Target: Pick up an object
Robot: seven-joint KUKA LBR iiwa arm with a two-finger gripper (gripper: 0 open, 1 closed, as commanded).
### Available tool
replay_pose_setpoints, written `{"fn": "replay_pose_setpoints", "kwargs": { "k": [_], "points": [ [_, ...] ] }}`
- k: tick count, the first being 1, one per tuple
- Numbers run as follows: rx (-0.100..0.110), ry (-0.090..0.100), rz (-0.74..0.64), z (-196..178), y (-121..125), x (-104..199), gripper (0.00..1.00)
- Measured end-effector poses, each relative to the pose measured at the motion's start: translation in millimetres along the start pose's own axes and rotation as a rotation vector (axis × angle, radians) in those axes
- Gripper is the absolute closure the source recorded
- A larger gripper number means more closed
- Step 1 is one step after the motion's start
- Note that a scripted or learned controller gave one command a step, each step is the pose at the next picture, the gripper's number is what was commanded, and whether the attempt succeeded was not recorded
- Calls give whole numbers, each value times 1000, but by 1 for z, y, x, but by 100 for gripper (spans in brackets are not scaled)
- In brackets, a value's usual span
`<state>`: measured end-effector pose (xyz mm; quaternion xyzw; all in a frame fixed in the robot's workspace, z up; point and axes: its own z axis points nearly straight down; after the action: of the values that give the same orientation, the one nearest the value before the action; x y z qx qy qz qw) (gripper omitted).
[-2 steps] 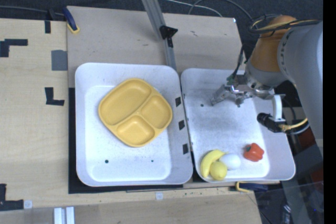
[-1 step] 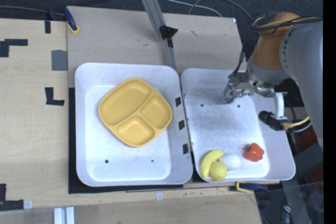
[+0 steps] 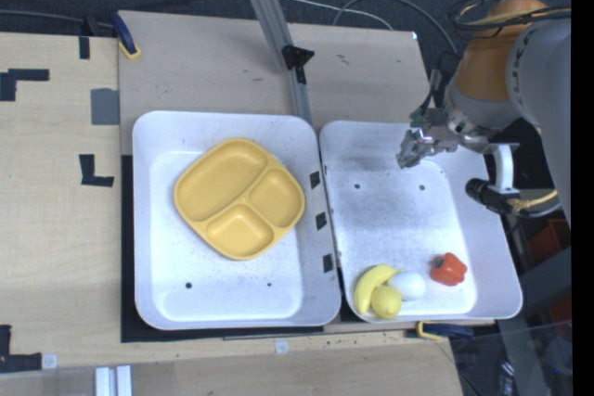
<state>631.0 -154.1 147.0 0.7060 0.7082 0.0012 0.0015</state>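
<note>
Gripper over R bin top; yellow plate in L bin; fruit bottom R.

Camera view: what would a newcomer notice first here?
The yellow divided plate fills the middle of the left bin. In the right bin, a banana, a white egg-like item and a red pepper cluster at the near edge. The gripper hangs over that bin's far end, well apart from them.

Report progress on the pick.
Done: nothing lifted. The banana, lemon, egg and pepper all lie in the right bin. In hand: the gripper hangs over that bin's far end, carrying nothing. Left: reach one and grasp it.
</note>
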Motion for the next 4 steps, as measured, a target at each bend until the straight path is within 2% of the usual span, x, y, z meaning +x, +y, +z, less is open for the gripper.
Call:
{"fn": "replay_pose_setpoints", "kwargs": {
  "k": [1,2,4],
  "points": [
    [-1,-1,1,-52,9,-7,100],
    [2,0,1,-78,10,-6,100],
    [8,2,-2,-64,-27,95,100]
  ]
}}
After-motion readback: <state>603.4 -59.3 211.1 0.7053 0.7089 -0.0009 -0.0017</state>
